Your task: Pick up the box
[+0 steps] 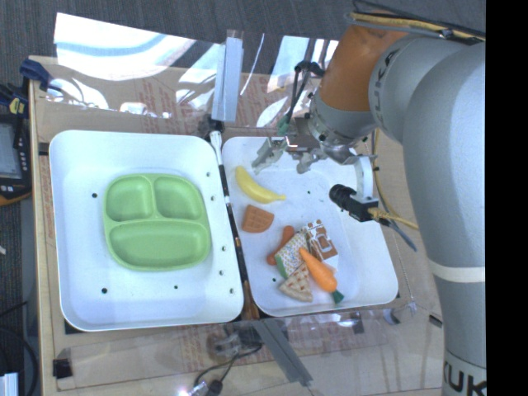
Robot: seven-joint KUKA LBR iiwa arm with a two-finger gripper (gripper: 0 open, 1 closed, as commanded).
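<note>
The box (pixel 320 239) is small, white and brown with a printed pattern. It lies in the front half of the right bin (pixel 371 254), leaning among other toy foods. My gripper (pixel 286 158) hangs over the back of that bin, well behind the box and just above the banana (pixel 256 186). Its two grey fingers (pixel 266 155) stand apart, open, with nothing between them.
Touching the box are a carrot (pixel 318 272), a sandwich wedge (pixel 297 287) and a green-edged piece (pixel 290 258). An orange waffle piece (pixel 257 219) lies left of them. The left bin (pixel 74 221) holds a green divided plate (pixel 157 221). A black cable fitting (pixel 351 200) hangs beside the wrist.
</note>
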